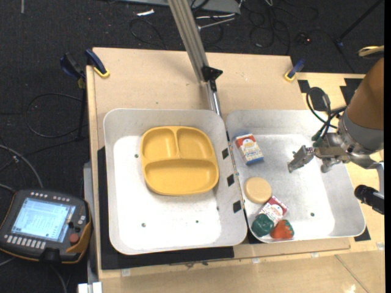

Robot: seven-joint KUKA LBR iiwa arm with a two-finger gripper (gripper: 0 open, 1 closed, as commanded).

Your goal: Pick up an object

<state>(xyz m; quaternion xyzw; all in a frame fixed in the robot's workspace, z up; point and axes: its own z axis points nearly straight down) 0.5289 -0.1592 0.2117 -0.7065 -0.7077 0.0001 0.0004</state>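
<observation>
In the right bin (pixel 330 194) lie a small white and blue carton (pixel 249 149), a round tan disc (pixel 258 190), a red and white packet (pixel 273 210), a green item (pixel 263 225) and a red strawberry-like item (pixel 283 229). My gripper (pixel 299 159) hangs over the bin's right half, right of the carton and apart from it. Nothing shows between its fingers.
The left bin (pixel 122 182) holds a yellow divided plate (pixel 179 160). A metal pole (pixel 189 32) slants down to the seam between the bins. A teach pendant (pixel 43 221) lies on the floor at lower left. Clamps (pixel 96 63) sit on the bench's back corners.
</observation>
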